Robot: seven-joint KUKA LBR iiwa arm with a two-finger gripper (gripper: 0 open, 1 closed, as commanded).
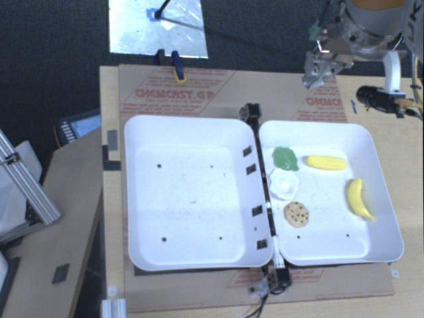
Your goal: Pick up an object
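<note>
Grey arm (371, 12) is hanging beyond right bin's (381, 244) far edge | gripper (318, 75) is pointing down, spread indiscernible | banana (358, 198) is lying near bin's right edge

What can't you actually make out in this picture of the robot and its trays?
- Gripper: small and blurred above the bench in the camera view, so its grip state is unreadable.
- Arm: cut off by the top edge.
- White object in the right bin: too washed-out against the bin to identify.
</note>
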